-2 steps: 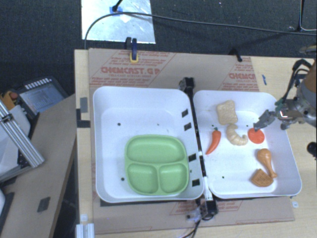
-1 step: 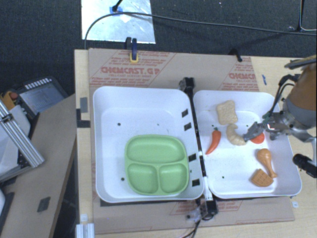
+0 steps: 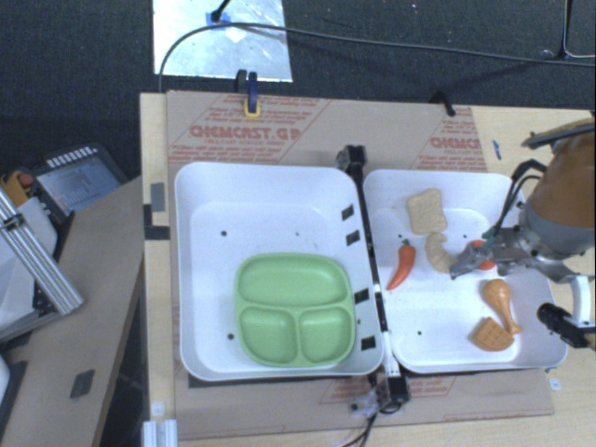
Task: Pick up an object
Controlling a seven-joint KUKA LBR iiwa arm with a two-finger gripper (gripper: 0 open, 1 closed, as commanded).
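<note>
The right bin (image 3: 521,189) holds several toy foods. A tan cracker (image 3: 426,210) lies at its back, with a pale beige piece (image 3: 436,250) just in front of it. A red chili pepper (image 3: 402,264) sits near the bin's left wall. A drumstick (image 3: 500,301) and an orange pastry (image 3: 491,335) lie toward the front right. My gripper (image 3: 468,261) is low in the right bin's middle, just right of the beige piece. A small red object (image 3: 479,246) shows right at the gripper, partly hidden by it.
The left bin (image 3: 205,194) holds a green divided plate (image 3: 293,307). The arm (image 3: 563,203) covers the right bin's right side. A black divider (image 3: 365,250) runs between the bins. Cables cross the dark floor behind the bench.
</note>
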